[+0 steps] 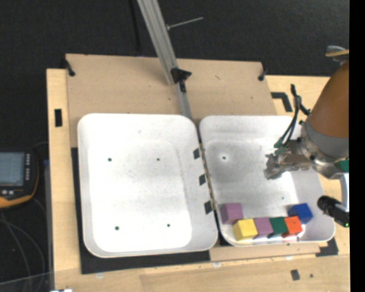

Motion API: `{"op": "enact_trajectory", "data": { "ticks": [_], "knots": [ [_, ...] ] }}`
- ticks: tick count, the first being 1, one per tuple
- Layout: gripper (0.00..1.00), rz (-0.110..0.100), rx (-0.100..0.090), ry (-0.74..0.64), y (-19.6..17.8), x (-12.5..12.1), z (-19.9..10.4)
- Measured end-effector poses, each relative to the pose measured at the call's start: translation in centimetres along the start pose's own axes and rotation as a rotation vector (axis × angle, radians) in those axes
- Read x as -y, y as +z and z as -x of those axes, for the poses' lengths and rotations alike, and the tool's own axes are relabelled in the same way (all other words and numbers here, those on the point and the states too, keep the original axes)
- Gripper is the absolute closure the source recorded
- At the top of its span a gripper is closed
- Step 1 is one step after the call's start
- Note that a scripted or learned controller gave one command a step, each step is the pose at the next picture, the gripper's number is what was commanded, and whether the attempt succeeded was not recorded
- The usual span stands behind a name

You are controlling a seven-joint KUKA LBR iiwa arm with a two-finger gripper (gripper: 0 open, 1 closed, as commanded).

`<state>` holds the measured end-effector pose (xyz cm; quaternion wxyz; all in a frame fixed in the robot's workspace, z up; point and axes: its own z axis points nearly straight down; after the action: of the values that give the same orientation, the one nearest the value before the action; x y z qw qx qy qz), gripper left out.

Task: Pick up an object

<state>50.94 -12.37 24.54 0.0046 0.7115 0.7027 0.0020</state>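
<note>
Mostly blocks [264,225] hug right bin's [249,129] near rim.

the arm [330,111] reaches in from the right edge, its orange band up high. the gripper [278,165] hangs low, pointing left.

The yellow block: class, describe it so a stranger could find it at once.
Look in the right-hand white bin, along its near edge where the blocks cluster. The yellow block sits at the left end of that row, just below a purple block; no other block there is yellow.
</note>
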Motion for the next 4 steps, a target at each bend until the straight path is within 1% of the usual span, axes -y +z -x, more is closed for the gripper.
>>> {"op": "enact_trajectory", "data": {
  "ticks": [1,2,3,4],
  "knots": [
    [1.0,-0.001,-0.002,-0.017,-2.4,-10.5,-0.9],
    [1.0,-0.013,-0.006,-0.021,5.2,-10.5,-12.0],
    [1.0,0.001,-0.004,-0.017,-8.5,-9.9,-14.8],
    [1.0,-0.011,-0.003,-0.017,-7.2,-5.7,-15.2]
  ]
}}
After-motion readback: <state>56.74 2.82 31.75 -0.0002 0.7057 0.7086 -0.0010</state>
